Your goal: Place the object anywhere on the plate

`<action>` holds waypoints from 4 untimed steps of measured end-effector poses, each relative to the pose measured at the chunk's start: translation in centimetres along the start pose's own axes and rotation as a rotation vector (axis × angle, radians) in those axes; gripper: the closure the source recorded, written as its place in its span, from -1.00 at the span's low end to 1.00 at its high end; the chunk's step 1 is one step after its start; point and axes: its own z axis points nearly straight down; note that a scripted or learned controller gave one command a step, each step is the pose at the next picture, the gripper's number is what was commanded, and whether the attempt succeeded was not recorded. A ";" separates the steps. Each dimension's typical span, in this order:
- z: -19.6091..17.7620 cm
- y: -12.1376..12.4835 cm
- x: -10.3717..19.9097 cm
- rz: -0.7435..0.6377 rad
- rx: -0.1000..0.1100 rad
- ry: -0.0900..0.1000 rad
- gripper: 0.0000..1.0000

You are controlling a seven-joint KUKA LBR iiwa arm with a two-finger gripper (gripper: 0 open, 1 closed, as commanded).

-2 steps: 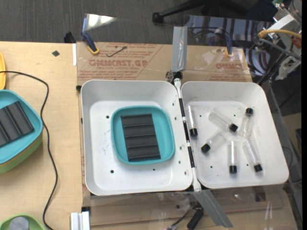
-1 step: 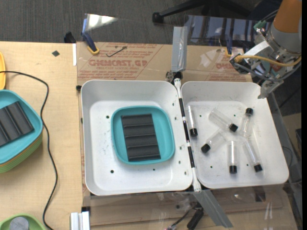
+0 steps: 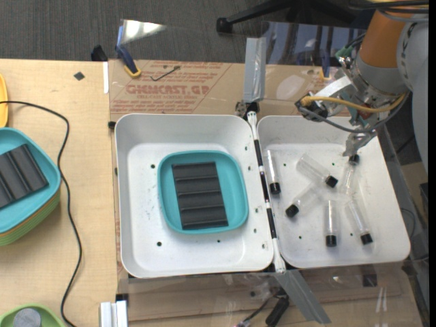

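Clear tubes (image 3: pixel 331 222) with black caps, lying flat and scattered across the right bin (image 3: pixel 381 251), all below and left of the claw (image 3: pixel 353 150); nearest one just under it, cap at its tip. Teal plate (image 3: pixel 235 182) with a dark ribbed insert, flat in the left bin (image 3: pixel 136 182), far left of the claw.

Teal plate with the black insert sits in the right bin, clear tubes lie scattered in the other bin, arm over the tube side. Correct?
Not quite. The camera view shows the teal plate with its black insert in the left bin, not the right. The clear tubes lie scattered in the right bin, and the gripper hangs over that side.
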 end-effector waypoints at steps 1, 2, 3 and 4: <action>-10.3 4.6 0.7 0.144 -0.001 0.003 -1.00; -4.3 1.5 1.8 0.170 -0.001 0.002 -1.00; -18.2 4.1 2.0 0.088 -0.002 0.001 -1.00; -18.1 14.0 -2.8 0.164 0.000 0.000 -1.00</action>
